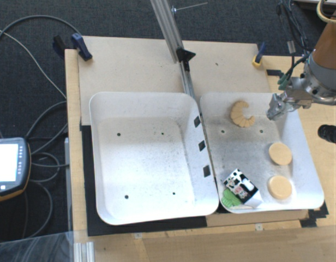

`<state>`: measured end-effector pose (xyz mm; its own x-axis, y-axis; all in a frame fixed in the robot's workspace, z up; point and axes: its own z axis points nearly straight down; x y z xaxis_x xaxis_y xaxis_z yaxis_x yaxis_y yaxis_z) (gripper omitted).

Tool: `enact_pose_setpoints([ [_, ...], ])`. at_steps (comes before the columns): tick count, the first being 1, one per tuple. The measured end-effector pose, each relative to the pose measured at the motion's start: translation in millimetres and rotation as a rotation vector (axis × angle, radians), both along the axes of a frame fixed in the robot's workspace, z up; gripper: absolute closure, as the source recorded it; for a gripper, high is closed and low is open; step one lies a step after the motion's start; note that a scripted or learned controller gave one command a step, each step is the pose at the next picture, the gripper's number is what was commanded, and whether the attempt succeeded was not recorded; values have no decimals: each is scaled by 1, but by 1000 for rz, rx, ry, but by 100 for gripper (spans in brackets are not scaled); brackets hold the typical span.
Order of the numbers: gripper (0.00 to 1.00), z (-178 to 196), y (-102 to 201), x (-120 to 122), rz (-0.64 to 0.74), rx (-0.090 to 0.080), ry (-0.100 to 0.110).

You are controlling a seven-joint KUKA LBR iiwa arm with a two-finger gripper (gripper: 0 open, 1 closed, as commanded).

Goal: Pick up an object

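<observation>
Hand over the right bin, nothing gripped

The hand point(275, 112) hangs above the right bin point(299, 141), just beside a croissant point(243, 114); how wide it stands I cannot tell. Two round biscuits point(280, 153) lie nearer the front, beside a printed packet point(240, 188).

robot lab — clamped bench point(130, 64), floor cables point(26, 31), teach pendant point(9, 165)

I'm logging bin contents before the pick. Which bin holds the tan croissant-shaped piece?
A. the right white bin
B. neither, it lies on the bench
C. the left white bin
A: the tan croissant-shaped piece lies in the right white bin, near its far edge.
</observation>
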<state>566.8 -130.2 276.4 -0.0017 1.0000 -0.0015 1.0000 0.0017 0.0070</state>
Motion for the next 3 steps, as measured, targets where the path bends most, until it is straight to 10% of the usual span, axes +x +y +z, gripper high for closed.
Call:
enact_pose_setpoints([
  [3,100,-14,143,-20,5,5,10],
])
